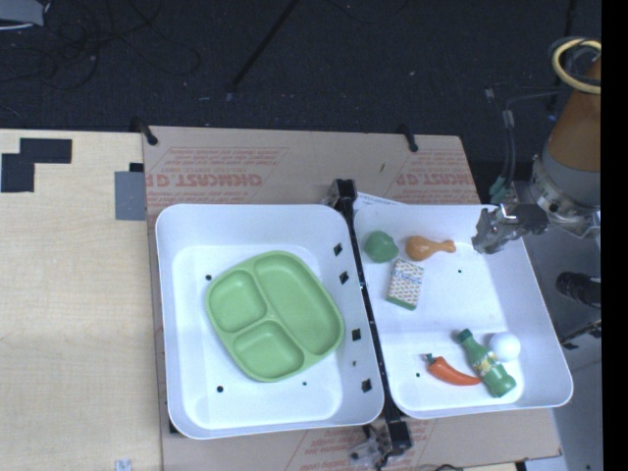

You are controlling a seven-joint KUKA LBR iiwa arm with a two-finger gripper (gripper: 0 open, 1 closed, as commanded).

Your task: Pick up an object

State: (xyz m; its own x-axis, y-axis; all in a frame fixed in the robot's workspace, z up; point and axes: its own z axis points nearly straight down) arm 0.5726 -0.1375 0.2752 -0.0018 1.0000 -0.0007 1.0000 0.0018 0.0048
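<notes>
My gripper [491, 234] hangs over the far right rim of the right bin [535, 292], with nothing visible between its fingers. Left of it in that bin lie an orange drumstick-shaped toy [429, 247] and a green round toy [381, 246]. A small patterned box [405, 285] lies below them. Near the bin's front right are a green bottle [487, 363], a white ball [505, 345] and a red-orange chili pepper [452, 370].
The left bin [186, 263] holds a green divided plate [274, 314]. A black divider [358, 302] with clips runs between the two bins. Cardboard lies under both bins, and a pale wooden bench surface extends to the left.
</notes>
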